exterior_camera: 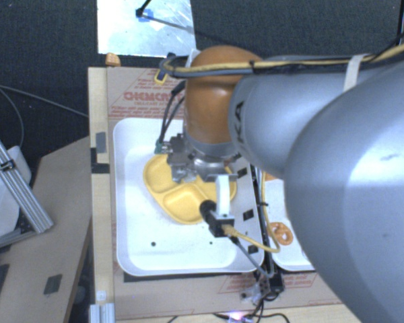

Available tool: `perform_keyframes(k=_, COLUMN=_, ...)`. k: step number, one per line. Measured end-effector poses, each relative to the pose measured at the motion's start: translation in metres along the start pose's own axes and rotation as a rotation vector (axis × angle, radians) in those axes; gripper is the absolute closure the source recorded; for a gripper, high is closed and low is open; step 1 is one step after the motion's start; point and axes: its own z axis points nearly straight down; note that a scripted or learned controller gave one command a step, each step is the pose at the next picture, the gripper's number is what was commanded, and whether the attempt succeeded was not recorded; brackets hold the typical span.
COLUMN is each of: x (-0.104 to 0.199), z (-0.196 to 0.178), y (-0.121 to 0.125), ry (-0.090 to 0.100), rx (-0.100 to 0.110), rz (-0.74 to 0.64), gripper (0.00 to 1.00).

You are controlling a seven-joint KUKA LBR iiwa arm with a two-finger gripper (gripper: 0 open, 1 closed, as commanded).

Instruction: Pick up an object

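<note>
Gripper (190, 172), state hidden under the wrist (212, 116), hangs over a yellow tray (170, 195) in a white bin (131, 200).

Cardboard (118, 106), top strip: big red capitals (143, 96) coming through now, "CHEM" clear enough, the following letters blurring and then running under cover.
Just under them: a smaller red line (145, 105), far too fine to read from up here.
Cardboard, near edge: more red print (233, 284) showing, smeared, and there's no making out a single letter.
</note>
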Motion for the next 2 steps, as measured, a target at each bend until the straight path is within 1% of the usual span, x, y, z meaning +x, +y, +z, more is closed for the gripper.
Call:
perform_keyframes(k=1, x=-0.025, z=-0.107, y=0.087, ry=0.003, rx=-0.017, rz=-0.001, gripper=1.00)
perform_keyframes(k=2, x=0.025, z=-0.045, y=0.122, ry=0.003, rx=-0.002, rz=-0.009, gripper=1.00)
